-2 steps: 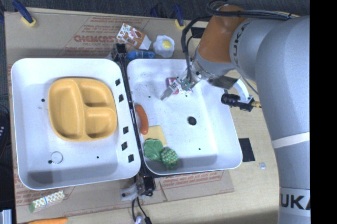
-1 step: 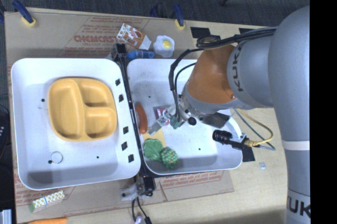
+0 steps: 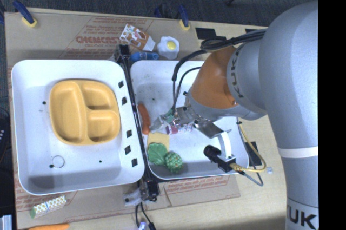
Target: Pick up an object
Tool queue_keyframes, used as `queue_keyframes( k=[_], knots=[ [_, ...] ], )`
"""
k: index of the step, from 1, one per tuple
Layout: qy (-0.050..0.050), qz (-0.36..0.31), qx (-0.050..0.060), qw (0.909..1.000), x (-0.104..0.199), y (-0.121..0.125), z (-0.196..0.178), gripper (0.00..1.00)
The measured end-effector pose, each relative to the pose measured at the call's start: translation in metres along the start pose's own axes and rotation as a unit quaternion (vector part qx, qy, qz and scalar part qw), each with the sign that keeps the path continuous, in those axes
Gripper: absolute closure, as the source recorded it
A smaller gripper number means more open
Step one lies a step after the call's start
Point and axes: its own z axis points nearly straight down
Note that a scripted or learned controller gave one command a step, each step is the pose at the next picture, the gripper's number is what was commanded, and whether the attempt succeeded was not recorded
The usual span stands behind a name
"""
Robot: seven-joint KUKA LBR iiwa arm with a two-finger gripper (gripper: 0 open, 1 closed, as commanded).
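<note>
The grey arm (image 3: 281, 93) is reaching in from the right, its gripper (image 3: 174, 122) hanging low over the right bin (image 3: 157, 74); whether it is gripping anything I cannot tell. Just left of the gripper a sausage (image 3: 144, 118) is lying along the bin's left wall, with bare floor behind it

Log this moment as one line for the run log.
arm: over right bin | gripper: low by carrot | tray: left bin
</note>
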Motion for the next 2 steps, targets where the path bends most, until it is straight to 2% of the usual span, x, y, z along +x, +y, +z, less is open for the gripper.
queue_keyframes(
  k=[1, 2],
  knots=[
    [-0.002, 0.058, -0.001, 0.9983, 0.005, -0.031, -0.001, 0.0],
    [0.004, 0.139, 0.013, 0.9902, 0.011, -0.049, 0.005, 0.0]
  ],
)
